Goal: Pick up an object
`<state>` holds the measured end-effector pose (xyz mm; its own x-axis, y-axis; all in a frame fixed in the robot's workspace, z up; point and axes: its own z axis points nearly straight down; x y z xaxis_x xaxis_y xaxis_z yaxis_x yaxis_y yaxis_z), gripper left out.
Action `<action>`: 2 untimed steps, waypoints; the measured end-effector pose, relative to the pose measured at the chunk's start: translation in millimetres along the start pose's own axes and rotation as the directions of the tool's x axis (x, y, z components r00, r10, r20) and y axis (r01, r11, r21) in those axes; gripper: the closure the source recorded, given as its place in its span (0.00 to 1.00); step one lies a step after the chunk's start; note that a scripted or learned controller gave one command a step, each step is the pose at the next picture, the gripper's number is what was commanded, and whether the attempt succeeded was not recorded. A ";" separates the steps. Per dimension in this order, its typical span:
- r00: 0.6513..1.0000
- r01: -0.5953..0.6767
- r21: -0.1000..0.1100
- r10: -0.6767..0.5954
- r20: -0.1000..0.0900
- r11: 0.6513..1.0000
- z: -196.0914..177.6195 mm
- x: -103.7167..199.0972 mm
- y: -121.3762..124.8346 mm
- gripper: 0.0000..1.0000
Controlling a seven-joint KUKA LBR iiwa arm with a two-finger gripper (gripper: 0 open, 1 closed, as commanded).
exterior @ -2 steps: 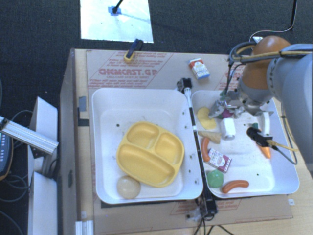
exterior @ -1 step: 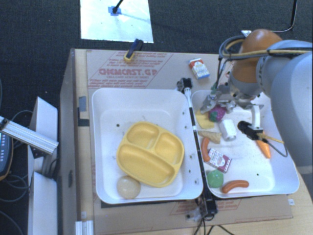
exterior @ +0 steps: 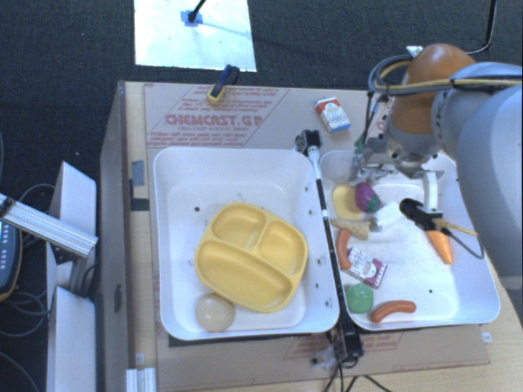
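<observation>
Two bins (exterior: 245, 163): I hang at the right one's 11 o'clock, gripper (exterior: 377, 168) above the eggplant (exterior: 365, 196), finger gap unclear to me.

Red lettering "CHEMCAST GP" on the brown cardboard sheet (exterior: 245, 109) — printed just beyond the far rim of the left white bin (exterior: 176, 186), with smaller red lines above and below too small to read. More red print on the cardboard at the bin's near edge — illegible.
</observation>
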<state>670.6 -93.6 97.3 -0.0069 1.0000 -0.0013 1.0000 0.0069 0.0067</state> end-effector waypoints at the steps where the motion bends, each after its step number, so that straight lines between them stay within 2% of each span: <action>1: 1.000 0.000 0.000 0.000 0.000 1.000 0.1 0.0 -0.1 0.00; 2: 1.000 -0.005 0.005 0.005 -0.001 1.000 12.5 -2.5 -35.9 0.00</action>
<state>634.9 -96.3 84.5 -0.0015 1.0000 -0.0003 1.0000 0.0015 0.0013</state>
